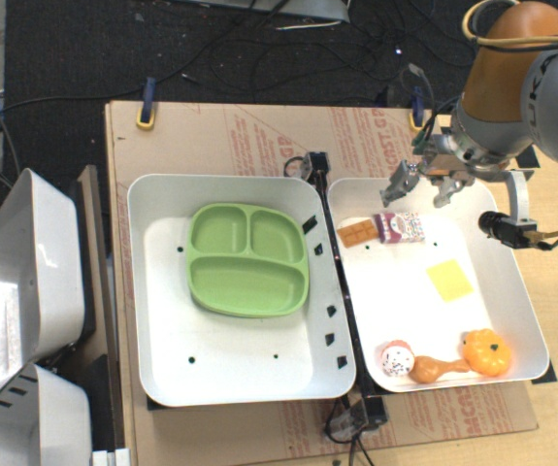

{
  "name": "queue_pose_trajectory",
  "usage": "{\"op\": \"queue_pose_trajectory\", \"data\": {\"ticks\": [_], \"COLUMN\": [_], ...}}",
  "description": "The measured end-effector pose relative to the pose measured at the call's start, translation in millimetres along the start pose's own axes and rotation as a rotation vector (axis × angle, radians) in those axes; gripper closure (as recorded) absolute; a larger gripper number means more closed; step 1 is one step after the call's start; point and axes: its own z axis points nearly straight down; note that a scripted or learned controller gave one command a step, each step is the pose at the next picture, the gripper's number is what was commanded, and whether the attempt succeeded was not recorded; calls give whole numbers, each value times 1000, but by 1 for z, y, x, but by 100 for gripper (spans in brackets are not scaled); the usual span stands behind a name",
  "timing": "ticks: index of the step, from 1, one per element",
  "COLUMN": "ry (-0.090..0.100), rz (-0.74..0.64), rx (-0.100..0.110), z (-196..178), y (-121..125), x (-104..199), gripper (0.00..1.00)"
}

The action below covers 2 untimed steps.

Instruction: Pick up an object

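Gripper (421, 188) hangs over the back of the right bin (511, 260), fingers spread, nothing between them. Nearest target, the purple-and-white packet (399, 227), lies flat just below, touching a brown wafer (356, 232). Risk as I see it: a descent catches the packet edge, shoving it into the wafer, or pinches both.

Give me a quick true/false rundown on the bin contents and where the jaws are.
1. The green divided plate lies in the left bin. True.
2. The yellow square sits on the plate. False: it lies in the right bin.
3. The gripper holds the purple packet. False: it hangs above the bin's far edge, nothing between the jaws.
4. The orange pumpkin toy is in the right bin's near corner. True.
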Motion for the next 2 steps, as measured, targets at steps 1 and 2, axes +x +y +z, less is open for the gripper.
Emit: {"op": "queue_pose_trajectory", "data": {"ticks": [1, 2], "ry": [-2, -2], "rz": [-2, 0], "rx": [-14, -9], "z": [-9, 55], "y": [3, 4], "x": [0, -1], "gripper": [0, 0]}}
